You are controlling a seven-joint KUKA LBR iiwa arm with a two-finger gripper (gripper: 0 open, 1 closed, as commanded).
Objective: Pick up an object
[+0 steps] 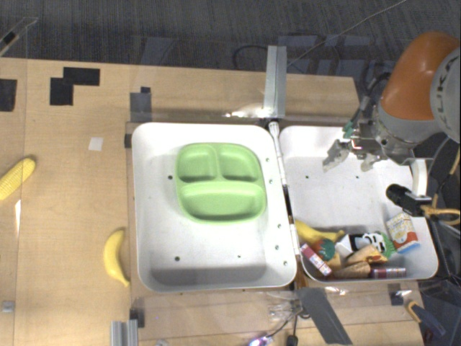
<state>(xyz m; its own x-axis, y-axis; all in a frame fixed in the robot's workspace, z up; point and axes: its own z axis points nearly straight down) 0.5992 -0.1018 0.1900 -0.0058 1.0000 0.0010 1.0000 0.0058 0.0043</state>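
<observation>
My gripper [351,156] hangs over the back of the right bin [324,193], its two fingers spread open with nothing between them. A heap of small objects [353,254] lies along the bin's front edge: a yellow banana-like piece [317,232], a red packet [315,259], a black and white item [366,241], and a small carton [402,233] at the right. The heap lies well in front of the gripper.
A green divided plate [218,181] sits in the left bin [151,258]. On the bench left of the bins lie a yellow banana [115,256] and a corn cob [16,178]. A metal post [276,81] stands behind the bins' shared wall.
</observation>
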